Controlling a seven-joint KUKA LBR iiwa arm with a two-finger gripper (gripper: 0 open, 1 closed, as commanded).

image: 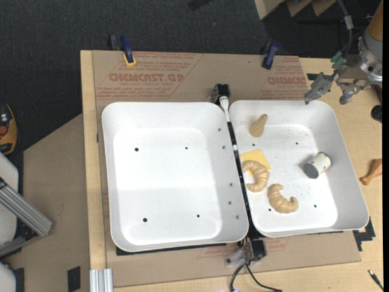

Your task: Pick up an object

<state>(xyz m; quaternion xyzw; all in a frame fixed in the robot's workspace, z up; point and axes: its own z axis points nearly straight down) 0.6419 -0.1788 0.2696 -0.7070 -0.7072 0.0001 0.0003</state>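
Honestly, I reckon any of the pieces in the right bin (pixel 340 163) would do, and they all look light. Two croissant-shaped pieces (pixel 256 176) (pixel 282 199) lie near the bin's middle and front, the first resting against a yellow slab (pixel 255 158). A small cone-shaped piece (pixel 259 125) sits toward the back, and a short white cylinder (pixel 316 164) lies on its side to the right. I judge the curved ones firm enough to pinch across the thick middle; the cylinder may roll, so I'd close across its round sides. My claw (pixel 331 89) hangs over the bin's back right corner, above the rim, fingers seemingly spread apart with nothing between them, though the view is poor there. The left bin (pixel 121 163) I'd ignore.
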